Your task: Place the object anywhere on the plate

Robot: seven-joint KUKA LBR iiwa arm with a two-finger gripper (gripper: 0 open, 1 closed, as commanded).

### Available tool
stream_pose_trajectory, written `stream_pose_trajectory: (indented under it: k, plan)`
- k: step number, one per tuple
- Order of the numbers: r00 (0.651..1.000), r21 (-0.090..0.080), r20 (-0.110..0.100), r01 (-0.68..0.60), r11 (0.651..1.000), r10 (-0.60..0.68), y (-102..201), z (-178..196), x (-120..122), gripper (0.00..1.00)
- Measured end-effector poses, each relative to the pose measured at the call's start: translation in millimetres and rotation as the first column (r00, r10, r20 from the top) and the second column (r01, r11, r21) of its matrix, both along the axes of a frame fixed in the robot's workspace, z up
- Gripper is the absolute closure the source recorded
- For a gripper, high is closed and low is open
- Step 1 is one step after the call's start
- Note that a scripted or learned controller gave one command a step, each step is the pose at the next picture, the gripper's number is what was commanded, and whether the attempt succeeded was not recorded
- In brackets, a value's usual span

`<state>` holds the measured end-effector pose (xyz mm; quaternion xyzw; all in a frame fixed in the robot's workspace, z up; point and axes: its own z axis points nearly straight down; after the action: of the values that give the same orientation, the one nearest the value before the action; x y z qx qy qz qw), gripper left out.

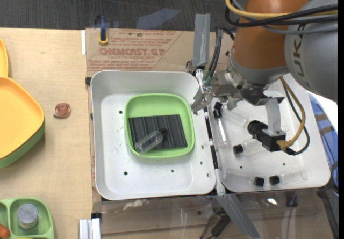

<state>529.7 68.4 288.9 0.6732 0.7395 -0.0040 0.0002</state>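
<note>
Jaws: I cannot tell how far open they are. The gripper is seen from above against bright clutter, and nothing can be made out in its hold.
Gripper place: right of centre, over the wall where the two bins meet and just beside the plate's upper right corner.
Tube: a clear tube lies tilted on the dark mat in the lower left part of the plate.
Plate: the green plate sits in the middle of the left bin.
Task state: by the look of it the tube already rests on the plate, apart from the gripper.
Right bin: a few small black bits lie in the lower part of the right bin.
Risk, knock: the gripper is close to the plate rim and the bin wall. A low sideways move could clip either and shift the plate.
Risk, roll: the tube is round. A jolt could send it off the mat towards the rim or over it.
Hard to see: the tube's ends blur into the mat. A pale streak under the gripper is unclear.
Hidden: the arm covers the right bin's upper part.
Cut off: yellow dishes run off the left edge.
</note>
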Motion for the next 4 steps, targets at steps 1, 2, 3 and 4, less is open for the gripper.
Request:
stream_pose_trajectory:
  k: [1, 2, 3, 4]
  plan:
    - [1.0, -0.002, -0.002, -0.003, 1.0, 0.003, -1.0, 8.3, 0.6, 1.0]
    - [1.0, -0.002, -0.002, -0.002, 1.0, 0.002, -0.9, 8.3, 0.6, 0.0]
    - [0.998, 0.003, 0.001, 0.062, 0.998, -0.062, 18.3, -18.1, 22.3, 0.0]
    - [0.994, 0.004, 0.003, 0.109, 0.994, -0.109, -18.1, -37.8, 44.8, 0.0]
